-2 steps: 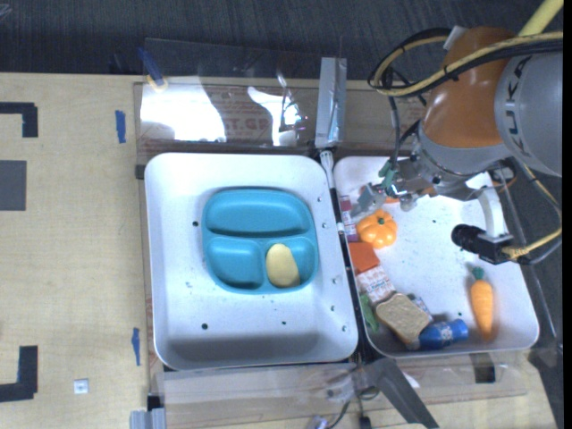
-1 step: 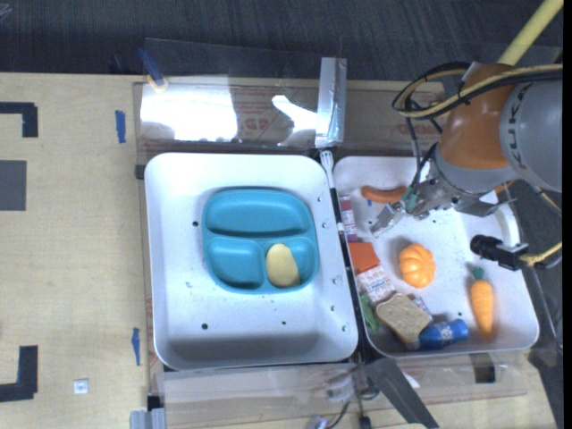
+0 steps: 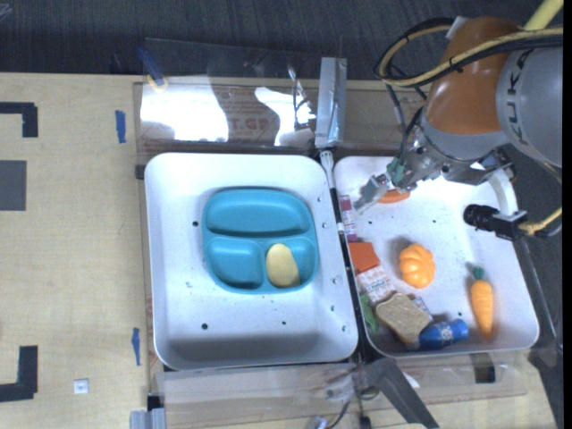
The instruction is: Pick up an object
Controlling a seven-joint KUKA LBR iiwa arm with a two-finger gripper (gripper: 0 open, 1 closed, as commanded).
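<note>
**Things around the work area**

The left white bin [image 3: 170, 239] holds a blue divided tray [image 3: 234, 226]. A yellow, egg-shaped piece [image 3: 282, 264] lies in the tray's lower right compartment. Behind the bins stands a clear plastic sheet [image 3: 223, 105]. The wooden tabletop [image 3: 67, 266] carries black marks [image 3: 25, 119] and small blue tape pieces [image 3: 120, 125].

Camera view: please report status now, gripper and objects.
Gripper low over right bin, far end; grip unclear. Small orange piece just beside it. Pumpkin, carrot lie apart, untouched.
</note>
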